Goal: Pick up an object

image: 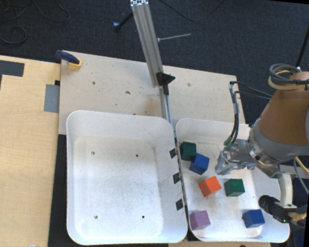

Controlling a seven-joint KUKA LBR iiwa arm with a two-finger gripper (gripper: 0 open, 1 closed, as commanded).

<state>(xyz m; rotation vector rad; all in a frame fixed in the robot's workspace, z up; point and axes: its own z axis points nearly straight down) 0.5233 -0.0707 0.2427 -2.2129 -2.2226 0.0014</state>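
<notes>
So my jaws (226, 166) hang over the right bin (274, 237), just right of the nearer blue cube (199, 164) and a bit above the orange cube (209, 185). Honestly I can't tell how wide they are, the metal bits blur together from this angle, and I see nothing caught in them.

What worries me: the cubes up there are crowded. The dark green cube (188, 150) touches that blue one, and the orange sits just beside both. If I come down between them I could land on an edge, shove one sideways into the divider wall, or pinch two and lift neither. The orange cube sits turned at an angle too, so I might catch its corners and let it squirt out.

Count, all in the right bin: two blue cubes (the other blue cube (253, 218) sits near the front right), two green (a second green cube (235, 187) right of the orange), one orange, one purple cube (199, 219) at the front left. Six total. The left bin (88, 123) holds only specks.
</notes>
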